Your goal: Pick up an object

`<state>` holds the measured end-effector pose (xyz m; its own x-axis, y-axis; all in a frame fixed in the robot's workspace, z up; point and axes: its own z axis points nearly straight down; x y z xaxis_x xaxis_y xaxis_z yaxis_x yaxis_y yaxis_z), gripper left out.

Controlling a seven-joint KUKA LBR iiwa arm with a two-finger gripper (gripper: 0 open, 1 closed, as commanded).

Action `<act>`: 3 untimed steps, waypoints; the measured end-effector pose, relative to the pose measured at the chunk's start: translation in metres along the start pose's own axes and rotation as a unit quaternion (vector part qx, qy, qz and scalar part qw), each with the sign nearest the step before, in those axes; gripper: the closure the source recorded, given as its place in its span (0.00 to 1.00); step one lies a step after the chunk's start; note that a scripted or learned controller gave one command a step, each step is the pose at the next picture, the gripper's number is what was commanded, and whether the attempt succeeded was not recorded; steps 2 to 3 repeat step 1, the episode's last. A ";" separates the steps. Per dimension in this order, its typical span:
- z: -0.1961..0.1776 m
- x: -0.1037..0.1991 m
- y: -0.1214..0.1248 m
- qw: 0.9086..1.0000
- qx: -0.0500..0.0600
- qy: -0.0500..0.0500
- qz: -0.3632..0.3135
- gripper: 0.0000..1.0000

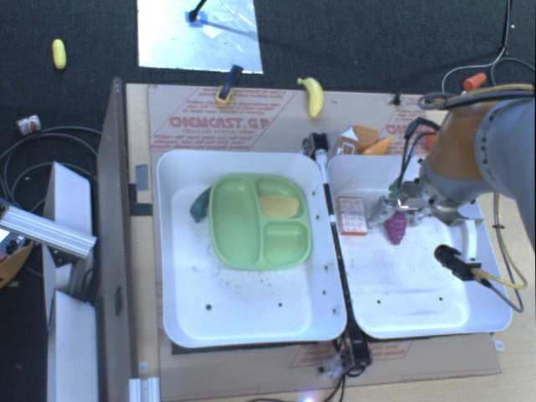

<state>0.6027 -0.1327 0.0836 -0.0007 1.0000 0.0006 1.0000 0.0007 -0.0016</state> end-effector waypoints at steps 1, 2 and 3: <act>-0.012 0.000 0.002 1.000 -0.003 -0.001 0.000 1.00; -0.012 0.000 0.002 1.000 -0.003 -0.001 0.000 1.00; -0.012 0.000 0.002 1.000 -0.003 -0.001 0.000 1.00</act>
